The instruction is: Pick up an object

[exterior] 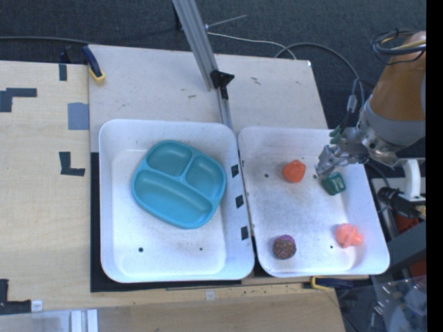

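We see the gripper (329, 166) low over the upper right part of the right bin (266, 138), directly above a small dark green block (334, 183). The block is squarish and faceted, tilted so that its slightly longer axis runs from upper left to lower right of the frame. Whether the block is gripped we cannot tell. An orange ball (293, 171) lies just left; a pink object (349, 235) and a dark maroon ball (284, 247) lie lower. The left bin (111, 185) bears a blue divided plate (179, 183).
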Controlling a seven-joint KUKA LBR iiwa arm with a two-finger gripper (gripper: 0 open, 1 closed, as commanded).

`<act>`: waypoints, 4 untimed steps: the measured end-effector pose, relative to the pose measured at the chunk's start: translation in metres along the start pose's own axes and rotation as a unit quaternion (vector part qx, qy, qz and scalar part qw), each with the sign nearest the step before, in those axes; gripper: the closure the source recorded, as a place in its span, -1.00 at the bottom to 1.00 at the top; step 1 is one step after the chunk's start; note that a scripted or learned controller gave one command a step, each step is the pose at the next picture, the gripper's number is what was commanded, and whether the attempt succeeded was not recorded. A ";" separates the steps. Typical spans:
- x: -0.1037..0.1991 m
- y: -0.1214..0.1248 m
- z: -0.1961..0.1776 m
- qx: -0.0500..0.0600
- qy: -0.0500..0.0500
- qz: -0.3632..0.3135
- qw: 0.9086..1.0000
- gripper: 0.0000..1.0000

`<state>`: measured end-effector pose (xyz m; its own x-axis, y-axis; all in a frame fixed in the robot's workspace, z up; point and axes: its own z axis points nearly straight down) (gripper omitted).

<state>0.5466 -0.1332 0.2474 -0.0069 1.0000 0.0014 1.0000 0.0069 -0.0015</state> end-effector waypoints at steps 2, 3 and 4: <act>0.106 0.013 -0.011 0.000 0.000 0.000 1.000 1.00; 0.157 0.012 0.004 0.001 0.000 0.000 1.000 1.00; 0.219 0.025 0.004 0.000 0.000 -0.001 1.000 1.00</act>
